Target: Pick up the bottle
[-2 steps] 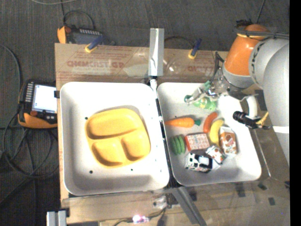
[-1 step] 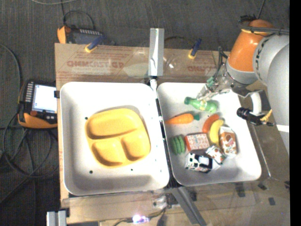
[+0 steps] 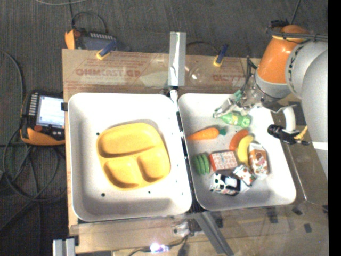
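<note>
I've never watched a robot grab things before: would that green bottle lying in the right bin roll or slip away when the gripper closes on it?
Probably a bit. The bottle lies on its side and looks rounded, so a nudge from the gripper could roll it across the smooth bin. Its surface looks glossy, so it may be slippery. It seems small, likely light and easily knocked.

1. The cardboard sheet (image 3: 114, 71) behind the two bins carries faded red lettering. It appears upside down from this camera and is too washed out to spell with certainty.
2. The small red carton (image 3: 223, 160) in the right bin (image 3: 277, 193) has a printed front panel, but its characters are too small to read.
3. The handheld pendant (image 3: 45, 116) left of the bench shows a lit screen, and its contents are illegible.
</note>
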Robot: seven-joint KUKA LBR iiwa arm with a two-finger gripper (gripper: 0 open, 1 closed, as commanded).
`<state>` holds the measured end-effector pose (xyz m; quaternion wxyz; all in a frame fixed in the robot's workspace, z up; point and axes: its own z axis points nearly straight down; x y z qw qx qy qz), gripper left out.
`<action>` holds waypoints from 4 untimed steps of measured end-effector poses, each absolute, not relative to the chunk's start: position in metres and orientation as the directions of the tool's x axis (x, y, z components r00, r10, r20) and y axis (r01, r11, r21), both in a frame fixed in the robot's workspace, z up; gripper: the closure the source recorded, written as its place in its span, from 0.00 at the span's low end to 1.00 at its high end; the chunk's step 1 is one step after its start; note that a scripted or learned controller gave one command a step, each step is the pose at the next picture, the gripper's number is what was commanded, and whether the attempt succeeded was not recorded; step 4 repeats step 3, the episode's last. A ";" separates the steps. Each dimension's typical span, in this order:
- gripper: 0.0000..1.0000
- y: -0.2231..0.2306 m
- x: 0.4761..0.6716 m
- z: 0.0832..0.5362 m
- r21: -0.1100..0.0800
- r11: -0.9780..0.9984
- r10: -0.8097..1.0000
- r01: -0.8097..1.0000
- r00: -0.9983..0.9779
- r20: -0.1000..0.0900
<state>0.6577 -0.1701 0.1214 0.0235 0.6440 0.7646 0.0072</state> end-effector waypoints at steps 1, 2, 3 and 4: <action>0.00 -0.161 0.644 0.089 0.006 0.174 0.985 0.985 -0.174 -0.007; 1.00 -0.161 0.645 0.099 0.008 0.174 0.985 0.985 -0.174 -0.010; 1.00 -0.142 0.669 0.255 0.000 0.289 0.957 0.957 -0.289 -0.001; 1.00 -0.142 0.669 0.255 0.000 0.289 0.957 0.957 -0.289 -0.001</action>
